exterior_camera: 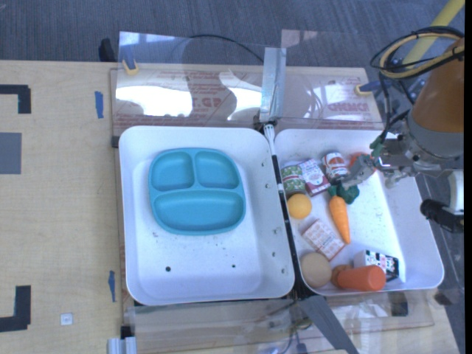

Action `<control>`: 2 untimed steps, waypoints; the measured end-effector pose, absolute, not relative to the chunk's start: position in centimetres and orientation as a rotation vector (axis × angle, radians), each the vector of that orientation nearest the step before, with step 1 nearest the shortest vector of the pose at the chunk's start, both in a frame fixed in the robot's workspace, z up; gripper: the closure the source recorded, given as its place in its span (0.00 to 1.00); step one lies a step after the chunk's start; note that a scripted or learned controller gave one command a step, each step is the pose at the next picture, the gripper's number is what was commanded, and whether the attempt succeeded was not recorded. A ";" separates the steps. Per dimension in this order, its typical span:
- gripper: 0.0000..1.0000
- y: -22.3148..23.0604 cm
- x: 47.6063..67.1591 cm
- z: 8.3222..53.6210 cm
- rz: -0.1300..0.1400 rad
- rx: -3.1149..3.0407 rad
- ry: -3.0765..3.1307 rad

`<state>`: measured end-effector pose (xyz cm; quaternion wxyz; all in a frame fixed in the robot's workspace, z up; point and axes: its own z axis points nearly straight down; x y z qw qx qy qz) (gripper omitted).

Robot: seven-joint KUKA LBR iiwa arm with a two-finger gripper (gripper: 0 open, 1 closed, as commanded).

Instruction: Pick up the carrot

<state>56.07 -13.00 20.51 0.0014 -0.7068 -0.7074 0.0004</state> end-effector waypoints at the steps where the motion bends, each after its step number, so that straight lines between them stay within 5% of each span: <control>1: 0.00 -11.4 55.9 8.7 -0.007 -2.290 -2.157; 2: 1.00 -11.5 56.1 9.8 -0.010 -2.298 -2.156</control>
